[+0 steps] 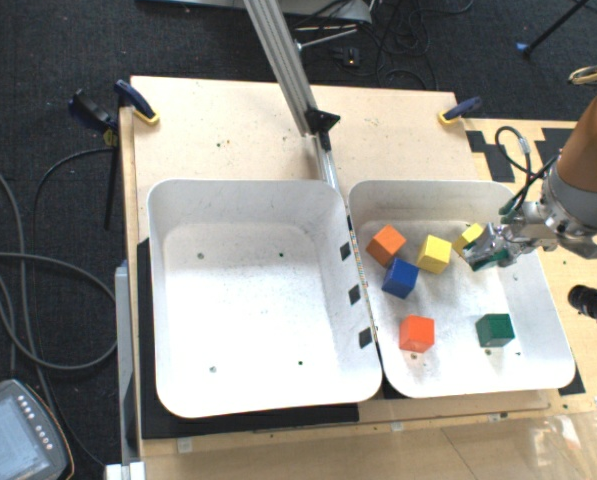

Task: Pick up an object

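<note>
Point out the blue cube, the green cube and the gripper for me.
blue cube [400, 277], camera view, on its top face.
green cube [495, 328], camera view, on its top face.
gripper [484, 252], camera view, midway between its fingertips.

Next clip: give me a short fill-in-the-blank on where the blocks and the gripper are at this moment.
1. All the blocks lie in the ____ bin of the camera view.
2. The blue block touches the ____ block above it.
3. The block nearest the bench's front edge, beside the red block, is ____.
4. The gripper is nearest the small ____ block.

Missing words: right; orange; green; yellow
</note>
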{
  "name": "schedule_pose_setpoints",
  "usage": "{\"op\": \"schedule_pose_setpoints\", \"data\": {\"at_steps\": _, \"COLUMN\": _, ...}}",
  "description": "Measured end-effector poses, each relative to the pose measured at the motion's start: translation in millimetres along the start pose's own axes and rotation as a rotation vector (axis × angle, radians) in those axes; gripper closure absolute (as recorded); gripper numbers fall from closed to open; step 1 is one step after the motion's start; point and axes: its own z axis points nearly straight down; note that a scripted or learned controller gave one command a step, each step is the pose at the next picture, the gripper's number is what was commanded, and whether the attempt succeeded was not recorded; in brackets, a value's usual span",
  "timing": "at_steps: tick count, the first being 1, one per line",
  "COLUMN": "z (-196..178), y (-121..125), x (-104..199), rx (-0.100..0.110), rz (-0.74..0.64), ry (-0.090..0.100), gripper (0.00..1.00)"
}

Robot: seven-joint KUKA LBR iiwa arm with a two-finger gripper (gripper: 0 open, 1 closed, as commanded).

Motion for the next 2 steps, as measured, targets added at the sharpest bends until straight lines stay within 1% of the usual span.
{"op": "schedule_pose_setpoints", "data": {"at_steps": 1, "z": -47, "y": 6, "x": 8, "rx": 0.0, "rz": -0.001, "ry": 0.0, "gripper": 1.0}}
{"op": "schedule_pose_setpoints", "data": {"at_steps": 2, "z": -73, "y": 7, "x": 8, "rx": 0.002, "rz": 0.0, "ry": 0.0, "gripper": 1.0}}
